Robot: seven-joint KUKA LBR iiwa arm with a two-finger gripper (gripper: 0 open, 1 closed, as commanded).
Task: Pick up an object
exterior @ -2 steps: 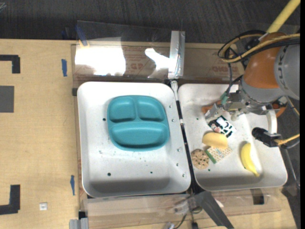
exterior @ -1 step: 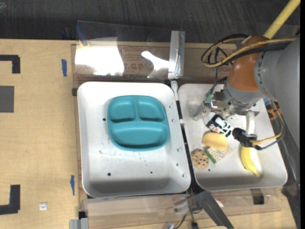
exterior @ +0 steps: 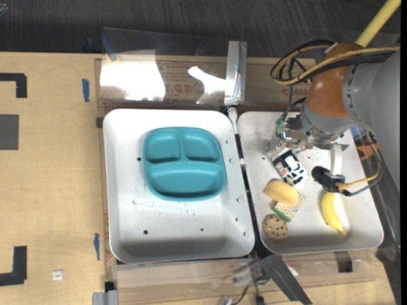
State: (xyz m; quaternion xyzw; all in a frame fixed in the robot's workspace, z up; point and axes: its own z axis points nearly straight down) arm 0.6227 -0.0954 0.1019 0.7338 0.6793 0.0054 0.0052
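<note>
Right bin (exterior: pixel 369 237), near edge: cookie (exterior: pixel 276 227), banana (exterior: pixel 332 212) to its right, yellow sandwich-like toy (exterior: pixel 282 196) just behind the cookie. Gripper (exterior: pixel 289 164) sits low over the bin's middle, right above that toy — fingers' state can't tell, hardware blocks them. Left bin (exterior: pixel 121 170) holds a teal divided plate (exterior: pixel 184 162).

I'm watching through just one fixed camera sitting above the tabletop (exterior: pixel 44 170), looking down at a slant from fairly close. It's taking in both white bins (exterior: pixel 121 234) side by side, with the arm (exterior: pixel 356 88) reaching in from the right.
</note>
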